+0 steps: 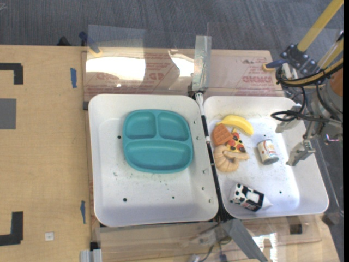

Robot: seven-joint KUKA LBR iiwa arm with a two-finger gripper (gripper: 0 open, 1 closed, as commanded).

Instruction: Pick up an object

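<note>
The right bin (305, 198) holds a yellow banana (240, 124), a pizza slice (229, 138), a beige bagel (228, 159), a small can (267, 151) lying on its side and a black-and-white carton (248, 197). My gripper (292, 141) hangs over the bin's right part, just right of the can and apart from it. Its two grey fingers (299, 154) stand spread, open, with only bare bin floor between them.
The left bin (103, 201) bears a teal divided plate (158, 141). A clear plastic panel (202, 64) stands behind the bins. Cables and the arm (313, 100) crowd the right bin's far right corner. Bare floor lies at the right bin's front right.
</note>
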